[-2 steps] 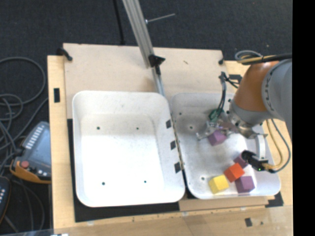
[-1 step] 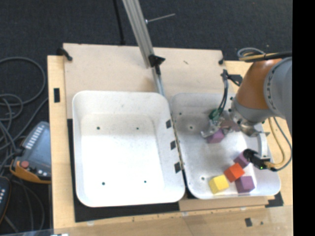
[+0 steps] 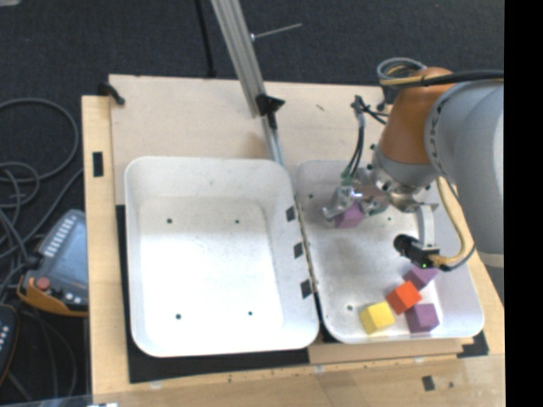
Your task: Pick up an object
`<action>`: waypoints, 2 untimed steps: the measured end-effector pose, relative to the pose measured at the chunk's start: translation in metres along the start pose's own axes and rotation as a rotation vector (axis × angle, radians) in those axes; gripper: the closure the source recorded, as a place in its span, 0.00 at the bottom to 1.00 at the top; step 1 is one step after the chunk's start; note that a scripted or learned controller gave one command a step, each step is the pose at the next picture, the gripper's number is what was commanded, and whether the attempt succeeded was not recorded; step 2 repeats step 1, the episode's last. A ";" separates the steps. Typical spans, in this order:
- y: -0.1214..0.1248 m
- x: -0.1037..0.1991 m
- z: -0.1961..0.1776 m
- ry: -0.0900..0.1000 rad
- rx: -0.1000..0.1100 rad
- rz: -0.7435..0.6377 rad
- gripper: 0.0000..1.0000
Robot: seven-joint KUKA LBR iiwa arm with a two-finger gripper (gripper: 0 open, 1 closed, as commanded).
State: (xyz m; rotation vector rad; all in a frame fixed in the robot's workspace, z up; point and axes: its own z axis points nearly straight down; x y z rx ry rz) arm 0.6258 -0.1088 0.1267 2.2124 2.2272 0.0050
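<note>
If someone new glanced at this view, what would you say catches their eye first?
Probably the grey arm's orange band at upper right, with the gripper low over the right bin and a purple block at its tip. Next, the bright cluster at that bin's near corner: yellow block, orange block, purple blocks.

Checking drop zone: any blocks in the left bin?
No. The left bin holds no blocks; the yellow block, orange block and purple blocks all lie in the right bin.

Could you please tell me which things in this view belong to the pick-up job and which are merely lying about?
Job:
gripper
purple block at the gripper
yellow block
orange block
two purple blocks
right bin

Lying about:
left bin
pendant
cables
</note>
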 end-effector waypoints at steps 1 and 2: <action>0.047 0.090 -0.074 0.002 -0.005 -0.004 1.00; 0.047 0.090 -0.074 0.002 -0.005 -0.004 1.00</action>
